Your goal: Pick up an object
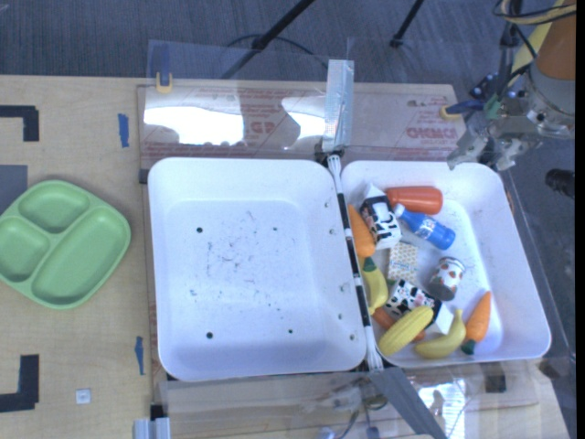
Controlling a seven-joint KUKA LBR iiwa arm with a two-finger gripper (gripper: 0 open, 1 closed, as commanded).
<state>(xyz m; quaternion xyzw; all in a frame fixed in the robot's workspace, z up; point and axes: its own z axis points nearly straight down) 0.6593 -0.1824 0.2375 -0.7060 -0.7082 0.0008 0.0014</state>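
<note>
**A:** While the end effector [483,149] is parked above the far right corner of the right bin [526,273], nothing is gripped. Whether it is wide or narrow cannot be told at this slant, too blurred.

**B:** Target location?

**A:** All candidates are piled in the right bin. The left bin [183,199] carries only scuff marks. An orange cylinder [414,198] lies at the far end, a blue bottle [427,230] just beside it, a cow-patterned carton [380,222] against the divider wall. Bananas [422,329] and a carrot [478,316] are heaped at the near end.

**B:** Pick recommended?

**A:** The orange cylinder is judged best. It is nearest the end effector, lies on top, and open bin floor is seen on its far side. The closing axis should be set across its short width, not along its length.

**B:** Blue bottle?

**A:** Second choice. It is touching or nearly touching the cylinder, so a finger could be blocked on that side. Round bodies may roll if contacted off centre.

**B:** Things to avoid?

**A:** The near heap, since items overlap and a double grab or a slip is likely. The carton by the divider should be skipped too, no finger clearance is expected there. A vertical descent is advised, kept off the bin rim. The green tray [64,243] on the tabletop [82,373] is not involved.
</note>
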